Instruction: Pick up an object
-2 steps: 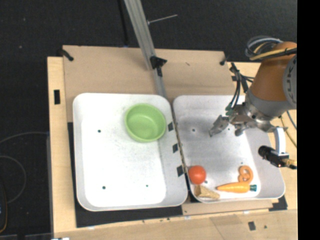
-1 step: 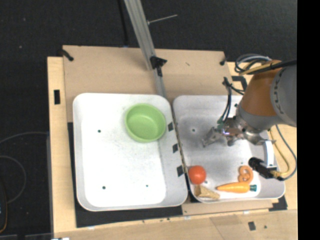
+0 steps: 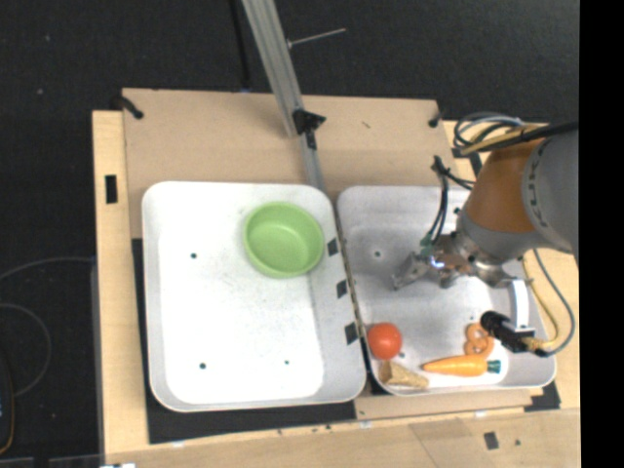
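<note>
My gripper (image 3: pixel 409 274) hangs low over the middle of the right bin (image 3: pixel 380 217), reaching in from the right under the orange-banded wrist. Nothing shows between its tips. Near that bin's front edge lie a red ball (image 3: pixel 385 339), a tan wedge (image 3: pixel 406 378), an orange carrot (image 3: pixel 456 365) and a small orange lump (image 3: pixel 476 336). The ball is the closest of these, a little below and left of the gripper. A green bowl (image 3: pixel 284 240) sits upright in the left bin (image 3: pixel 195 359), near its back right corner.
The two bins touch along a raised middle rim (image 3: pixel 343 281). A grey metal post (image 3: pixel 278 61) slants in from the top and ends at the back of the bins. Brown board surrounds both bins.
</note>
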Controlling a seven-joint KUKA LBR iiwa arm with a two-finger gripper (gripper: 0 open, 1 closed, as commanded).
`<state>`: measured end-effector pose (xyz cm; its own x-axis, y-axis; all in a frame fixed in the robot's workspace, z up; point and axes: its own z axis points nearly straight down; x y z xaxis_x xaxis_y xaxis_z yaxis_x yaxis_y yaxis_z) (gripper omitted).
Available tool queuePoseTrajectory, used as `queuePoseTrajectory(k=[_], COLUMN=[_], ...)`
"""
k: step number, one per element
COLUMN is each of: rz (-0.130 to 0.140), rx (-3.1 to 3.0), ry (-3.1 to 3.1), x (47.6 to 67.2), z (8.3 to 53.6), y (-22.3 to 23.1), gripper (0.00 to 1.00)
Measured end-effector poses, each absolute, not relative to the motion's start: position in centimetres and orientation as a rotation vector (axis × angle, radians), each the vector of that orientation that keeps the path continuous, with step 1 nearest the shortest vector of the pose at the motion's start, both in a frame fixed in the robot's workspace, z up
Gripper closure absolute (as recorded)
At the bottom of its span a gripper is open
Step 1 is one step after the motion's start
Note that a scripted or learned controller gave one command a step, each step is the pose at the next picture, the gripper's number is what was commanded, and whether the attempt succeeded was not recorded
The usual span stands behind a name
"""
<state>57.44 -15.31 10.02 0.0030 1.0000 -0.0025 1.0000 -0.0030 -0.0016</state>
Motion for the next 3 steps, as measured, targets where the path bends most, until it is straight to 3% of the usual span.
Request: queuePoseTrajectory(k=[1, 3], rz=[0.002, 0.006], rx=[2.229, 2.213], ry=[2.209, 2.219], x=[57.6, 58.1], z=[11.2, 21.0], y=[-15.4, -15.8], gripper=[1.00, 1.00])
